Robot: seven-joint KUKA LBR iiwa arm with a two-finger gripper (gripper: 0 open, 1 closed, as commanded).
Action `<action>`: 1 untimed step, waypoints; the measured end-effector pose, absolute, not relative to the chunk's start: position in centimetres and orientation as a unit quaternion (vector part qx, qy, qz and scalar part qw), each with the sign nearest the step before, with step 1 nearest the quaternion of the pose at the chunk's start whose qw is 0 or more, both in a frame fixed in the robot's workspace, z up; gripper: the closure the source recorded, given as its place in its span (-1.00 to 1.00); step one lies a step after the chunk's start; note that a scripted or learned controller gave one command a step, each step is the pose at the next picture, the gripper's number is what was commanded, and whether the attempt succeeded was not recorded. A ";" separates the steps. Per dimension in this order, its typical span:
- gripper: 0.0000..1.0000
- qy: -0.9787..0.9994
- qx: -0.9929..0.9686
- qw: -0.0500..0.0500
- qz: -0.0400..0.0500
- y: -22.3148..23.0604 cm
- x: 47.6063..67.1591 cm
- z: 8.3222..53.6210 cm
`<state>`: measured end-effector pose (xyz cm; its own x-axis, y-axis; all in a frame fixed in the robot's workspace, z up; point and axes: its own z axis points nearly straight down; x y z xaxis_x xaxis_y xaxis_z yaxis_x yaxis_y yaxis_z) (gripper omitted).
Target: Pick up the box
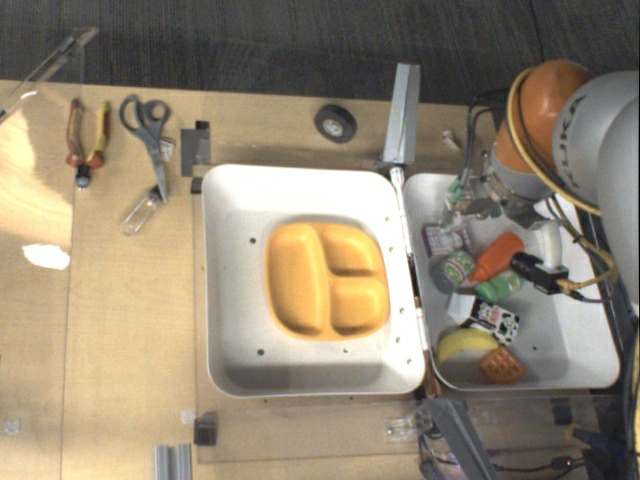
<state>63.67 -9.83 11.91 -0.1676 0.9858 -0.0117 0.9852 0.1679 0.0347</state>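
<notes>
Grey arm (600,138) in from right, bent downward, orange band (535,118) just above wrist. Gripper (468,200) low at arm's tip, pointing down-left. Cables looped beside wrist, trailing back behind jaws. Finger spacing unreadable.

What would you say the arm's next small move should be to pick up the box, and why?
Probably shift toward the view's bottom: the gripper hangs at the right bin's far end, while the small patterned box lies lower down among other items.
</notes>
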 end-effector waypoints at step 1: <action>-1.00 0.764 0.645 0.015 0.009 -9.8 63.7 11.9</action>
